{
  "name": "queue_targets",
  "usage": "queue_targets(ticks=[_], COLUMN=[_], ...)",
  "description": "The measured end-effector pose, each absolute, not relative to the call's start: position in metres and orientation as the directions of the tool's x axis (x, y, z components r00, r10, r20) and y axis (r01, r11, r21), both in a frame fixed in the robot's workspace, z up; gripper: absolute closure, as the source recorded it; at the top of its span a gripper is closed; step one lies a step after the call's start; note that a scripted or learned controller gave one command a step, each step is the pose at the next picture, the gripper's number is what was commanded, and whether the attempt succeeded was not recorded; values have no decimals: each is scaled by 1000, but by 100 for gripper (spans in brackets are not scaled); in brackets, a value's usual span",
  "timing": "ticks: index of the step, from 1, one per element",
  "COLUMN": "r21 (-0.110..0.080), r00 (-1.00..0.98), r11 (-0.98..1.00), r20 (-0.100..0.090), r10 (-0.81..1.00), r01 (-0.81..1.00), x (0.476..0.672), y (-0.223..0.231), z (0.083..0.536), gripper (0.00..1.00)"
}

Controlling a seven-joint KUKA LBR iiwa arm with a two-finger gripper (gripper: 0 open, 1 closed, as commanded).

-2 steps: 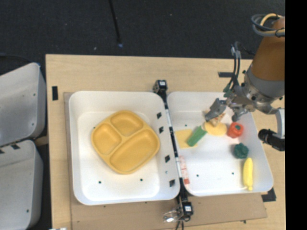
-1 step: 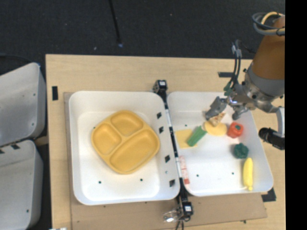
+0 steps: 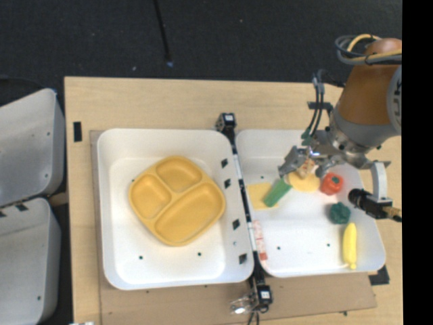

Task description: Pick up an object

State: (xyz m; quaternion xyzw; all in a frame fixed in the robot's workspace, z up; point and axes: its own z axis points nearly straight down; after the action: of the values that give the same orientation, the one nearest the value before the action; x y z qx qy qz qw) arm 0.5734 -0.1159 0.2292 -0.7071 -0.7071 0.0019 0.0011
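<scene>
The right bin (image 3: 298, 252) holds several small items. A green block (image 3: 277, 193) lies tilted over a flat yellow piece (image 3: 256, 195) near the bin's left side. A yellow lump (image 3: 305, 183) sits just right of them, with a red round item (image 3: 331, 184) beside it. A dark green lump (image 3: 339, 213) and a long yellow item (image 3: 350, 244) lie toward the front right. My gripper (image 3: 300, 161) hangs low over the bin's back half, right above the yellow lump and close to the green block. Nothing is visibly held in it.
The left bin (image 3: 115, 249) carries a yellow three-compartment plate (image 3: 177, 198). A ridge with black clips (image 3: 238, 188) divides the two bins. The arm's grey and orange body (image 3: 365, 107) covers the right bin's back right corner. A black fitting (image 3: 369, 202) juts out by the right wall.
</scene>
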Motion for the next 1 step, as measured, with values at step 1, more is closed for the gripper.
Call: queue_targets(ticks=[1], r21=[-7], r00=[1], r11=[-1], r20=[0], r10=[1000], r01=[1000], x=[564], y=[-121], z=[171], gripper=[0])
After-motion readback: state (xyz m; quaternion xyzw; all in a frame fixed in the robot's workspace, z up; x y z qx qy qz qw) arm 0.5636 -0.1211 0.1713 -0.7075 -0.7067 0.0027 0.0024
